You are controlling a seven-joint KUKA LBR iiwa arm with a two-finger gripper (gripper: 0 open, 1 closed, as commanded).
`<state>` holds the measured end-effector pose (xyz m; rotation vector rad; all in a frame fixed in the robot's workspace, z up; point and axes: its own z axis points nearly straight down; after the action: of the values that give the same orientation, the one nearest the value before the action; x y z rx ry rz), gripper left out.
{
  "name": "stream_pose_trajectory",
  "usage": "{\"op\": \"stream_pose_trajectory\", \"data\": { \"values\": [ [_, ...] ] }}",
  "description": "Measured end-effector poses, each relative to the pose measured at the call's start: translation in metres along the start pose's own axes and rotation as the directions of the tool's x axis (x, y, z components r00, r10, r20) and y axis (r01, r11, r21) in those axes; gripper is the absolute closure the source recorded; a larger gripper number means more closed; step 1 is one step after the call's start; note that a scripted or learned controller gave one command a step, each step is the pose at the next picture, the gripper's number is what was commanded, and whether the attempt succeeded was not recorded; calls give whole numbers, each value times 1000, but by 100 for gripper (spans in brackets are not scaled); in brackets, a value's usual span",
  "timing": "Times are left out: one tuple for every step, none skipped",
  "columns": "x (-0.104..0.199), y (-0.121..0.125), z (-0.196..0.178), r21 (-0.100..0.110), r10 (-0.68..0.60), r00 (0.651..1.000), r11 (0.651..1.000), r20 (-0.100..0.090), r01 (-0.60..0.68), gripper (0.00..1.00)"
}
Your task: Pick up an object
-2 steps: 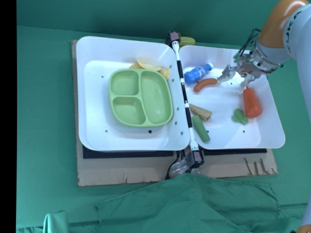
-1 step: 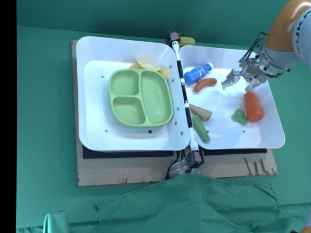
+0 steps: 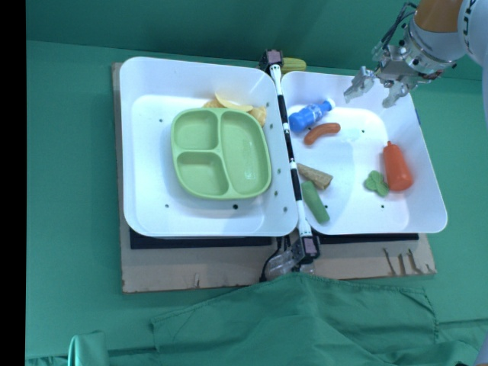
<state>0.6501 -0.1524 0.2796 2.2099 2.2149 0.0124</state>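
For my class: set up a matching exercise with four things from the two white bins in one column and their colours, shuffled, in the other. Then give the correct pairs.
Things:
1. divided tray in the left bin
2. small bottle near the top of the right bin
3. ketchup-style bottle at the right bin's right side
4. sausage below the small bottle

Colours:
A. orange-red
B. light green
C. reddish brown
D. blue

Pairs: 1-B, 2-D, 3-A, 4-C

We look down from one fixed camera above the surface [image 3: 76, 166] — slanted, at middling range — both white bins [image 3: 152, 204] side by side, the arm [image 3: 450, 6] entering at two o'clock.
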Motion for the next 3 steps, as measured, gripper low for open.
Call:
{"op": "stream_pose_trajectory", "data": {
  "values": [
    [-7, -51, 60, 17, 8, 1000, 1000, -2, -8, 0],
    [-31, -2, 41, 5, 4, 1000, 1000, 1, -4, 0],
    [-34, 46, -1, 1, 2, 1000, 1000, 1, -2, 0]
  ]
}}
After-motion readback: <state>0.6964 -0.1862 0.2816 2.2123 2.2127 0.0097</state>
